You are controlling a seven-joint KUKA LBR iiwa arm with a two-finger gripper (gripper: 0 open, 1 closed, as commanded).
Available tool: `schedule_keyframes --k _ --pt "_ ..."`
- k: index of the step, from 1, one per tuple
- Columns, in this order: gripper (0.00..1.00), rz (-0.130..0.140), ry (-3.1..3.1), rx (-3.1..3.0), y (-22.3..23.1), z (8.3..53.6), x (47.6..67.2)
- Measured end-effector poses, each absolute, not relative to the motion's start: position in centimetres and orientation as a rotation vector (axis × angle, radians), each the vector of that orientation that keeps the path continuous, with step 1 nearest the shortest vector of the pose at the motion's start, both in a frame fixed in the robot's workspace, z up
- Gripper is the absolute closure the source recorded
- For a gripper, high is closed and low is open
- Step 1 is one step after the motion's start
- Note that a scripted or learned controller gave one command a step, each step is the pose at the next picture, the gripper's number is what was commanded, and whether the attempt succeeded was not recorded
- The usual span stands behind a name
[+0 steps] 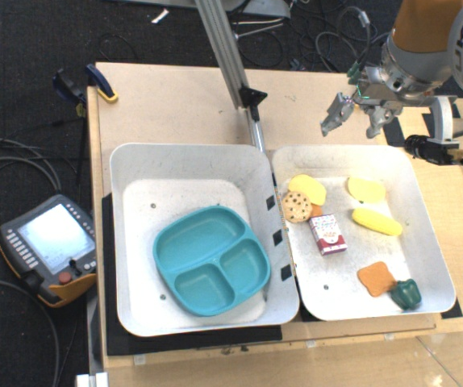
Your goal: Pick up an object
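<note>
Hovering in the camera view past the right bin's [425,216] far rim, gripper [359,118] w/ fingers spread, nothing betw. them. Nearest pick, the yellow piece [366,189], lies at the far edge, below and toward the near rim from gripper.

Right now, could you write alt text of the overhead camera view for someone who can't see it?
A robot gripper hangs open above the far edge of the right bin, which holds toy foods: a cookie, small red carton, yellow banana and green pepper. The left bin holds a teal divided tray.
</note>
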State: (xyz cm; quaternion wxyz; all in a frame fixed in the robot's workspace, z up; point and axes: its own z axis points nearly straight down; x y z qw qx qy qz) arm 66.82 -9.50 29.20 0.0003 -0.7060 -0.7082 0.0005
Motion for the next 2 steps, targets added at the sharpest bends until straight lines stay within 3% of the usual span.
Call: schedule_keyframes --k 1,2 --pt "0.00 0.002 -2.224 -2.218 -9.5 29.2 66.8" --pt "0.00 0.008 -2.217 -2.220 -10.0 22.9 66.8"
